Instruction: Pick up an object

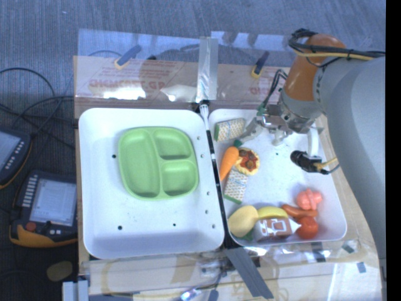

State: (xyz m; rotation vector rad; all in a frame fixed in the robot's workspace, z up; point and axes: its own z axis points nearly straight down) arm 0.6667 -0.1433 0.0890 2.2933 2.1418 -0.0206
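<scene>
The tool (pixel 271 129) hangs over the far end of the right bin (pixel 332 231), around that bin's 12 o'clock, on an arm (pixel 301 80) that reaches in from 3 o'clock. From this slant I cannot tell whether it is open or closed, and nothing shows in its grip. Nearest is the tart (pixel 248 160), small and round with a red middle, at 7 o'clock from the tool. Just beside the tart, at its 9 o'clock, lies the carrot (pixel 229 161), its long axis running from 1 o'clock to 7 o'clock with the thick end at 1 o'clock. The cracker (pixel 229 129) sits at the tool's 9 o'clock, close to the wall between the bins. I judge the tart the likeliest pick: it needs a short shift toward 7 o'clock and then a descent, and being round it asks for no particular wrist angle, though the carrot is close enough to be nudged. If the carrot were chosen, the tool would have to close across it, along the 10-to-4 line. Farther out at 7 o'clock lies a wafer (pixel 235 185), and well apart at the bin's 6 o'clock are a lemon (pixel 243 218), banana (pixel 273 211), carton (pixel 276 229), tomato (pixel 307 229) and peach (pixel 309 199). The left bin (pixel 94 231) holds a green tray (pixel 158 162)
</scene>
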